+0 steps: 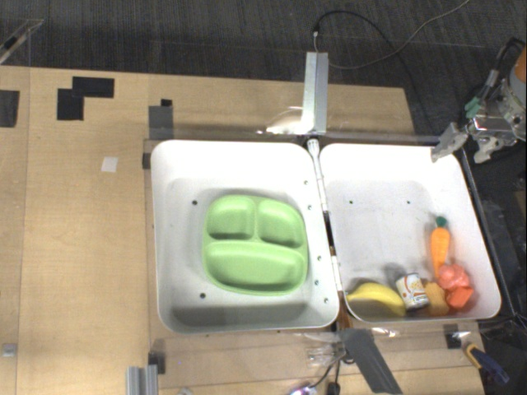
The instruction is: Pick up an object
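The gripper (492, 126) waits at upper right, jaws' state unclear, leaving the carrot (440, 246), banana (376, 296) and can (412, 291) exposed for picking at lower right.

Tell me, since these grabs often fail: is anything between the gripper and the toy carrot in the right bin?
Nothing visible. The gripper sits beyond the right bin's far right corner, and bare white floor lies between it and the carrot. The pink toy crowds the carrot's near end.
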Available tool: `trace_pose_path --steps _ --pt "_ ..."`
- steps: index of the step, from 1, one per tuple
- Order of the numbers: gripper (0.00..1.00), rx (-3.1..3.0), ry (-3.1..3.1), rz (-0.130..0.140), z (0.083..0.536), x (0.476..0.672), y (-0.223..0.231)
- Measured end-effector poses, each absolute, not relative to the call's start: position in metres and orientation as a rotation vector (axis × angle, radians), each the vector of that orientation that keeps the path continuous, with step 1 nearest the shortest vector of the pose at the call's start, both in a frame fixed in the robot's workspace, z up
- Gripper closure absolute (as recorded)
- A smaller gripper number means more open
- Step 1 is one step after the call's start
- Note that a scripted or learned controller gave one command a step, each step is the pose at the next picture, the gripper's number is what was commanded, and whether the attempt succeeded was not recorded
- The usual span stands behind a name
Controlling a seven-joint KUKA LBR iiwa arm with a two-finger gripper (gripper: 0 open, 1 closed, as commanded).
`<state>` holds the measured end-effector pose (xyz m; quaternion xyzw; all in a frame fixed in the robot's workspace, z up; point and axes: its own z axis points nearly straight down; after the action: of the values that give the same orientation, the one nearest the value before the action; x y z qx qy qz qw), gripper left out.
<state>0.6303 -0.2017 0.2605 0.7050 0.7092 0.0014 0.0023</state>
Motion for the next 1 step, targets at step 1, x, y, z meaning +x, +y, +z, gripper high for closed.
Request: trace_pose_path --steps 1 --pt "0.00 2.258 2.179 0.004 0.1965 0.5851 -0.1937"
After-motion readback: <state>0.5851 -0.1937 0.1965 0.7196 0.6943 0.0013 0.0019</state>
